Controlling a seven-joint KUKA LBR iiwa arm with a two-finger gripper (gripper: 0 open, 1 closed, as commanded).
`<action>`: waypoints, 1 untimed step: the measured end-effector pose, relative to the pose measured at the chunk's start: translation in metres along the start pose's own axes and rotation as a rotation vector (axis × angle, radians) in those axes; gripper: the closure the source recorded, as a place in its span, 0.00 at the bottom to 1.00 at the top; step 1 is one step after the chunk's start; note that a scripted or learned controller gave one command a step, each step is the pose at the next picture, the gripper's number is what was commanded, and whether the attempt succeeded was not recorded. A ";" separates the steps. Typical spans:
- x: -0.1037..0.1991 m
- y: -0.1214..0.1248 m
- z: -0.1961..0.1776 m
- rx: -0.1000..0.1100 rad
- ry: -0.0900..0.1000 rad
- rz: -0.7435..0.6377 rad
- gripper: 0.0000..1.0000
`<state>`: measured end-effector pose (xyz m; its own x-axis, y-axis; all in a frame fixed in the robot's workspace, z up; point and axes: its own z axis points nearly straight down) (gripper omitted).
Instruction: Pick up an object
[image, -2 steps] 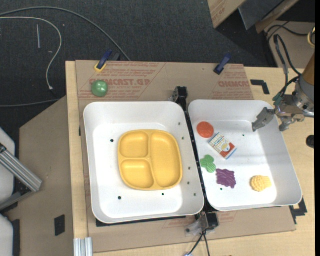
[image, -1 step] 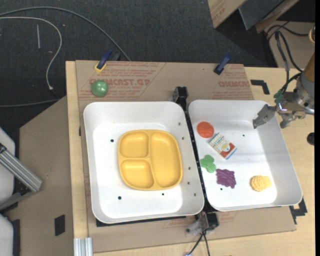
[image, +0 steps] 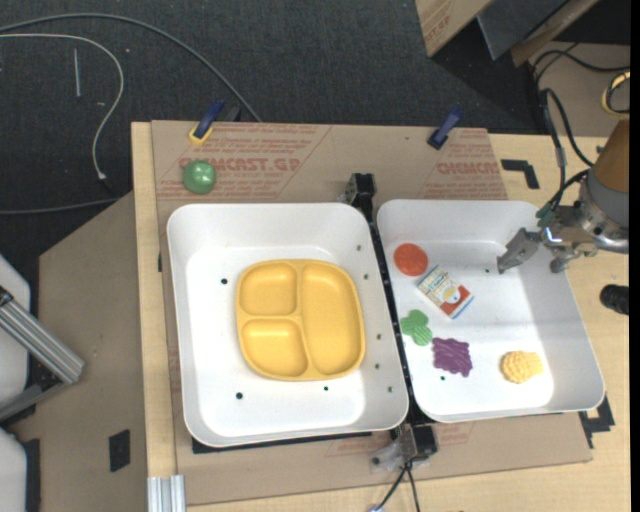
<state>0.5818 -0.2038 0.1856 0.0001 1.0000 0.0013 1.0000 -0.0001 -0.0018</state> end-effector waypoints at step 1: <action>-0.003 0.001 0.043 0.004 0.001 0.000 0.00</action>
<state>0.5828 -0.2071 0.1425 0.0003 1.0000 0.0026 1.0000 -0.0003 -0.0058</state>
